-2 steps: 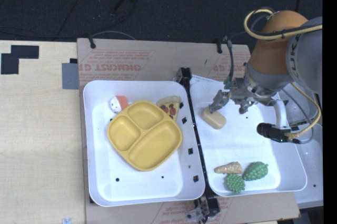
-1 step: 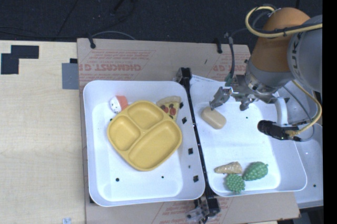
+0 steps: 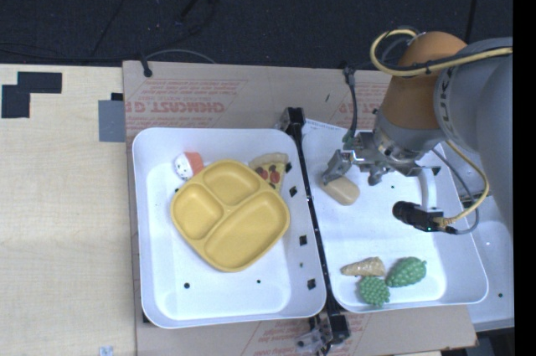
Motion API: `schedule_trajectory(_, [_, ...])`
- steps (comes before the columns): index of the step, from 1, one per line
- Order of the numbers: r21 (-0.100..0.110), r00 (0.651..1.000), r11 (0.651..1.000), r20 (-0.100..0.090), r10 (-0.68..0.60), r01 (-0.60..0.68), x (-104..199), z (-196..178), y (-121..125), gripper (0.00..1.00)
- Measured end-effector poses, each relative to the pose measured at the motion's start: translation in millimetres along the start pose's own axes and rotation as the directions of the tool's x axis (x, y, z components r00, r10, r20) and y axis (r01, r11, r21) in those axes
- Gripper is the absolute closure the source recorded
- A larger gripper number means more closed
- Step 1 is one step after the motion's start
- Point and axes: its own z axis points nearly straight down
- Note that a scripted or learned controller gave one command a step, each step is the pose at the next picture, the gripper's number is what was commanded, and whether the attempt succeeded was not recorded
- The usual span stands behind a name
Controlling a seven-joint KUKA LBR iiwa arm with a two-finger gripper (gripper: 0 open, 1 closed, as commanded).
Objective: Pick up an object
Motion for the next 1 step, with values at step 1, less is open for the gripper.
schedule_trajectory(1, [0.001, 1.000, 1.000, 0.000, 0.003, -0.003, 1.1, 53.6, -0.8, 0.00])
